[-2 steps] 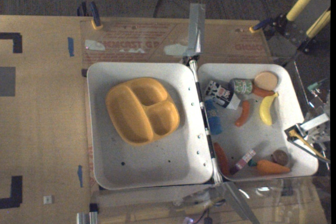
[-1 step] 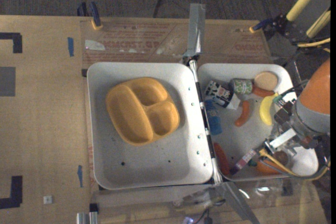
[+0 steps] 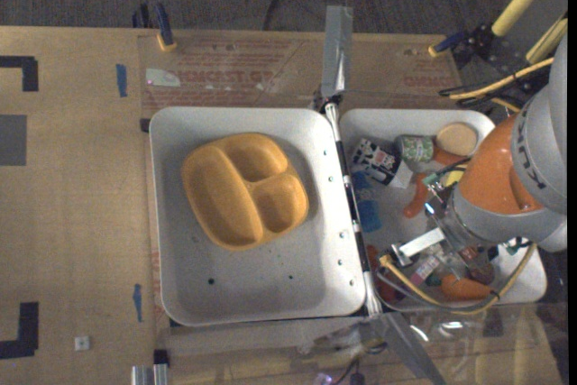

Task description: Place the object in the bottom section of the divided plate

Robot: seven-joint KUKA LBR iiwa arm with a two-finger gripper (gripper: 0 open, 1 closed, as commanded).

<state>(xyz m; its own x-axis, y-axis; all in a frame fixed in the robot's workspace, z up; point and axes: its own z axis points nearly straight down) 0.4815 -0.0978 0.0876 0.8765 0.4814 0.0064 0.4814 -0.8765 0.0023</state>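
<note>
Camera view

Landmark: the plate (image 3: 244,189), a yellow divided plate; all places below are told from it.

Plate: it lies in the left bin (image 3: 171,284), a little above the middle of the bin floor. It has three sections: one long section along its left side, one at the upper right, one at the lower right. All three sections look bare.

Left bin: white and shallow, it surrounds the plate on every side.

Right bin (image 3: 534,280): it stands to the right of the plate, just beside the left bin, and it holds a crowd of small things.

Carton (image 3: 377,160): a black and white box, right of the plate, in the upper left part of the right bin.

Can (image 3: 416,149): a greenish can, further right than the carton and just beside it.

Round lid (image 3: 457,139): tan, right of the can, near the upper rim of the right bin.

Carrot (image 3: 462,288): an orange piece, far right of the plate and lower, close to the lower rim of the right bin.

Arm (image 3: 505,185): grey with an orange band, it hangs above the right bin, well apart from the plate.

End effector (image 3: 439,252): it is low among the things in the right bin. I cannot tell how far it is open, and I cannot tell if it has hold of anything.

Object for the task: it is somewhere among the things in the right bin; which one it is I cannot tell.

Worktop (image 3: 72,194): brown, with black marks and blue tape, left of the plate.
</note>
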